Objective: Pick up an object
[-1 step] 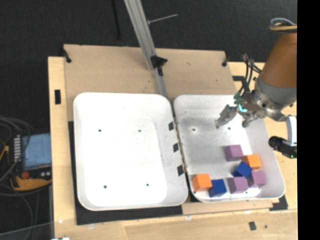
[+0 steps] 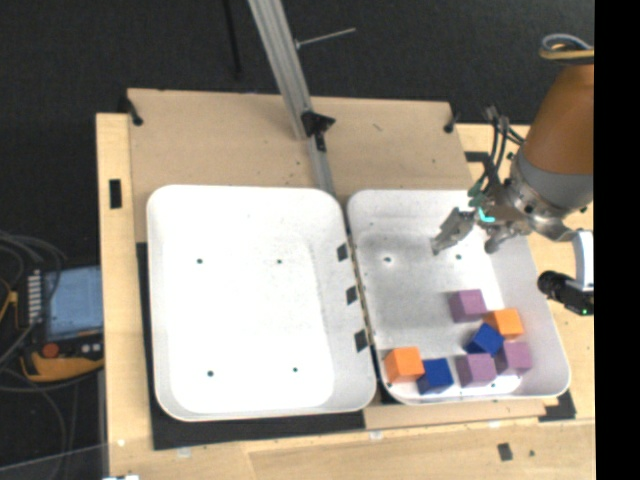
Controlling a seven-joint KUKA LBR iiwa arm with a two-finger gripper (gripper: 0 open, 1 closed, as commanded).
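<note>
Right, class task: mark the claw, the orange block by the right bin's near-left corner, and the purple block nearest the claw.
claw (image 2: 470, 230), camera view, midway between its fingertips
orange block (image 2: 404, 363), camera view, top face
purple block (image 2: 467, 303), camera view, top face

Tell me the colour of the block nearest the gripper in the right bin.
Purple block, seen in the camera view, just below the gripper.

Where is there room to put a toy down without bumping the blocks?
The left bin has bare white floor from wall to wall. In the right bin, the far half, below the claw, is free too. Its near right corner is crowded with purple, blue and orange blocks.
</note>
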